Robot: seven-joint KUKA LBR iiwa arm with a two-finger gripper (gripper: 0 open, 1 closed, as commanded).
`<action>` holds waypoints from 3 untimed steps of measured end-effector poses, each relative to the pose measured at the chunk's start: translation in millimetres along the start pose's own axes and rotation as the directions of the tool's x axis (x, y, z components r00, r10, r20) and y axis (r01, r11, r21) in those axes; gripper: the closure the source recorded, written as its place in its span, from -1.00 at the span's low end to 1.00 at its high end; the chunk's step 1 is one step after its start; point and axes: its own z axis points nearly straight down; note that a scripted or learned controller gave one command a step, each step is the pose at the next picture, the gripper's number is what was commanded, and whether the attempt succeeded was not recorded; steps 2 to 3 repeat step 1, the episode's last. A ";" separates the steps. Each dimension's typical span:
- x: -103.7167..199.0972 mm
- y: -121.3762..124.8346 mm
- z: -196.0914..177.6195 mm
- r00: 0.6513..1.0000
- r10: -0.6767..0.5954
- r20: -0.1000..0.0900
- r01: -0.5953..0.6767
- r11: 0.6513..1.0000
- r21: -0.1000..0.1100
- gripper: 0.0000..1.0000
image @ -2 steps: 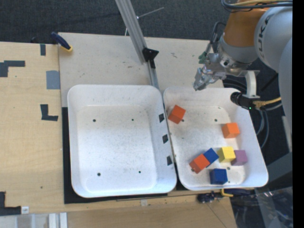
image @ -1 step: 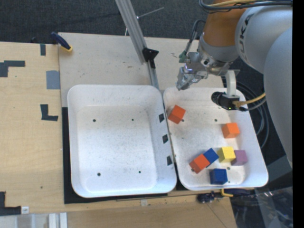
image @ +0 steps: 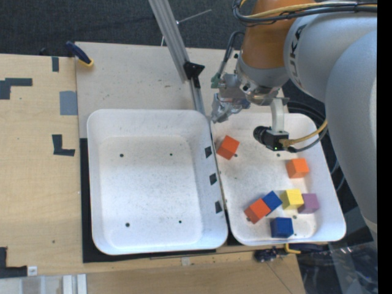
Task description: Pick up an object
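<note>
The grey arm (image: 343, 60) with its orange band (image: 272, 17) is nearest the camera, reaching in from the right, and the letters "UK" can be read on its grey casing beside the band. Below the wrist the gripper (image: 222, 110) hangs over the far left corner of the right bin (image: 331, 222), close to where the two bins meet; whether the fingers are apart or together I cannot tell, as they are small and blurred against the rim. Just beneath and a little nearer lies an orange cube (image: 228, 147), apart from the gripper and resting on the bin floor near its left wall. A second orange cube (image: 297, 168) sits toward the right wall. Near the front edge of that bin lie a red-orange block (image: 258, 210) touching a blue block (image: 272, 200), a yellow cube (image: 293, 198) just beside a purple cube (image: 309, 203), and a darker blue cube (image: 282, 226) closest to the front rim. A black cable fitting (image: 269, 138) hangs over the middle of the bin. The left bin (image: 98, 164) holds only dark specks. A metal rail (image: 171, 35) slants down from the far edge toward the bins. On the desk (image: 37, 195) lie dark tape marks (image: 60, 146) and, at the far left, a blue-and-yellow clamp (image: 79, 54).
</note>
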 end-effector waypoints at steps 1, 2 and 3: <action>58.5 -17.9 -0.3 1.000 -0.002 -0.001 0.002 1.000 0.000 1.00; 58.5 -17.9 -0.3 1.000 -0.002 -0.001 0.002 1.000 0.000 1.00; 58.5 -17.9 -0.3 1.000 -0.002 -0.001 0.002 1.000 0.000 1.00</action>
